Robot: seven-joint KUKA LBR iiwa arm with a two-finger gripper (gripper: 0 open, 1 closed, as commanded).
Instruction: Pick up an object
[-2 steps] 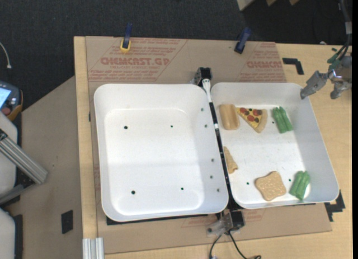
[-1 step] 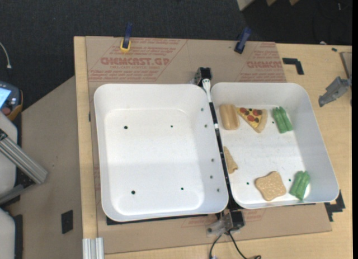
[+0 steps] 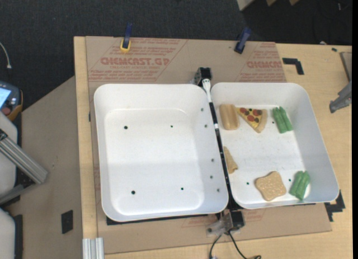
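The scene was evenly and fairly brightly lit from above. The two white bins were the brightest areas: the left bin (image 3: 151, 151) showed a soft grey shadow band across its upper half, with its lower half paler, and the right bin (image 3: 313, 140) looked nearly uniform white without blown-out glare. Small, faint shadows sat close under the toy food pieces. The tan surface (image 3: 56, 140) was moderately lit, while the dark floor (image 3: 84, 0) at the top stayed dim with little detail. Focus was soft overall; printed lettering on the cardboard sheet (image 3: 134, 59) was blurry but partly legible. Edges looked slightly grainy, with no obvious bending.
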